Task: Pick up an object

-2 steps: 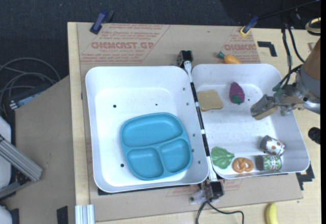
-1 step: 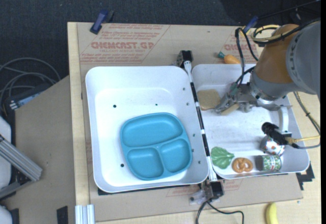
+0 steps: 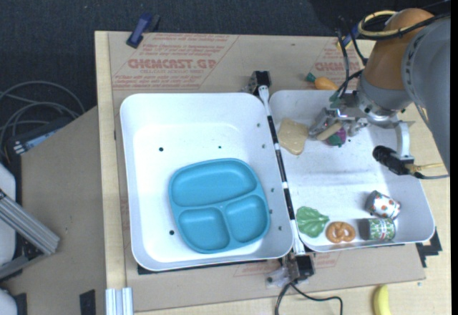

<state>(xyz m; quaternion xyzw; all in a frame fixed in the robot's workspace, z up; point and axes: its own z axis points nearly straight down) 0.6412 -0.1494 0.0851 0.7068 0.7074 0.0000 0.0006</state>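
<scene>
Gripper (image 3: 335,127) of mine is down in the right bin (image 3: 422,195), near its far left corner, and honestly I can't tell how its jaws stand from this angle; something small and purplish sits right at the tip. Going left to right: the left bin (image 3: 143,134) has a blue divided plate (image 3: 218,204) in it. Across the divider, a tan bread-like piece (image 3: 292,137) lies just beside my gripper. Along the near edge of the right bin there's a green leaf (image 3: 311,220), a small pretzel (image 3: 340,233), a green-labelled can (image 3: 381,229) and a silvery wrapped thing (image 3: 382,203) just behind it.
</scene>
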